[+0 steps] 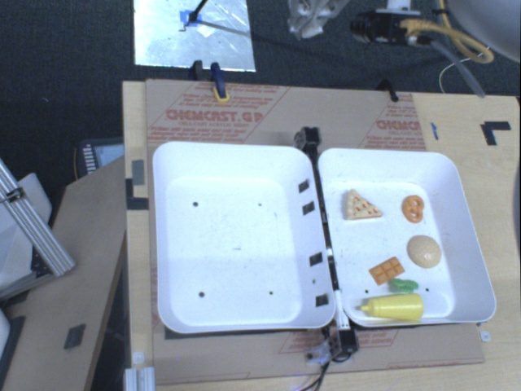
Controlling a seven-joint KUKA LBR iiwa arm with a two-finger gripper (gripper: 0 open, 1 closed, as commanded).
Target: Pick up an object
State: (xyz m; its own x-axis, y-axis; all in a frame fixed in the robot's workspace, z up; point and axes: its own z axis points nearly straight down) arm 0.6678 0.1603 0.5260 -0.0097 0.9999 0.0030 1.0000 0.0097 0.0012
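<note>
The right bin (464, 218) holds several toy foods. A tan pizza wedge (361, 206) lies at its upper left, with an orange pretzel (413, 208) to the right of it. Below them sit a round beige bun (423, 251) and an orange waffle piece (386, 270). A small green item (403, 284) lies right above a yellow bottle (393, 306), which rests on its side along the front wall. My gripper (313, 10) hangs high at the top of the view, beyond the bench's back edge and well away from both bins.
The left bin (175, 218) adjoins the right one along a black-clipped seam (317, 226). Both rest on a cardboard sheet (244, 114). A silvery plate (194, 21) lies on the floor at the back left. An aluminium bar (32, 226) juts in at the left edge.
</note>
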